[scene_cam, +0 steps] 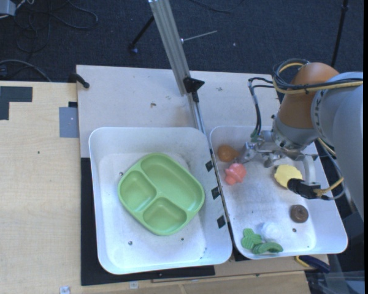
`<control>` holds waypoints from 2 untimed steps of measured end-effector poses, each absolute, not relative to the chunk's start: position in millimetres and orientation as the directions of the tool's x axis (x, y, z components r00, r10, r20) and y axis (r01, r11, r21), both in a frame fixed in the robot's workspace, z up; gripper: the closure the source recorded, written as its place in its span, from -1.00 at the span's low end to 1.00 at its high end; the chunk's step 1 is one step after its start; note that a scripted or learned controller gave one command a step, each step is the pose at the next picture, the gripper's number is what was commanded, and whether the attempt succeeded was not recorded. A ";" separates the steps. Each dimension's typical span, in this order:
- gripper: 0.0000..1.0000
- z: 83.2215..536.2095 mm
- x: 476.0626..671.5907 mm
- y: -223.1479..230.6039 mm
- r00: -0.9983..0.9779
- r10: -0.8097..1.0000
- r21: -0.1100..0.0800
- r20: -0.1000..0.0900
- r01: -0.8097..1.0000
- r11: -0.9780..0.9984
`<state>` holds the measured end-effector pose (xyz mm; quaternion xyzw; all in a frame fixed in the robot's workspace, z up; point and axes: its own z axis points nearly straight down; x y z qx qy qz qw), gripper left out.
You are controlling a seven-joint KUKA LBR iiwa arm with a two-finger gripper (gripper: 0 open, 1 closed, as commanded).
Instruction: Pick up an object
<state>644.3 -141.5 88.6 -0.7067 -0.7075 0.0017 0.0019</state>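
Pink and rounded, a small soft-looking object point(235, 174) lies in the right white bin point(331, 241), near its left wall, with a small orange-brown ball point(226, 154) just above it. The gripper point(265, 154) hangs low over the bin's upper part, right of the ball; whether its claw is apart or together cannot be told. A yellow lump point(287, 175), a brown disc point(299, 213) and a green crinkled piece point(258, 242) lie elsewhere in that bin. A green divided plate point(161, 193) sits in the left white bin point(104, 225).
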 end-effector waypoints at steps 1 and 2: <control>1.00 100.9 644.8 -141.9 0.000 1.000 -0.003 0.000 1.000 0.000; 1.00 157.2 640.5 -150.0 0.000 1.000 0.004 -0.001 1.000 0.000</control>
